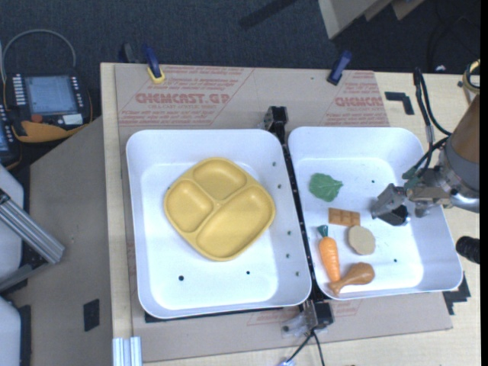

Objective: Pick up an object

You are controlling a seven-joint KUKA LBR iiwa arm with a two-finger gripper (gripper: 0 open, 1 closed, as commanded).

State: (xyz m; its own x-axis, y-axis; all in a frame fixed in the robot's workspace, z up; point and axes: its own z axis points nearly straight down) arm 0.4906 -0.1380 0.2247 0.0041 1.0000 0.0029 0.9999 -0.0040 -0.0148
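A: Round cracker (361, 240) lies near right bin (438, 273) front edge, between carrot (329, 258) and gripper (390, 207).
B: Claw state?
A: Cannot tell. Risk: crowded neighbours, wafer (343, 218) gets nudged instead.

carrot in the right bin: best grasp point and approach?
Judging from the view: come straight down and pinch the carrot across its orange body near the middle, fingers closing left-right. It lies lengthwise, green top toward the cracker. The drumstick crowds its lower tip, so avoid that end. The gripper hovers nearby.
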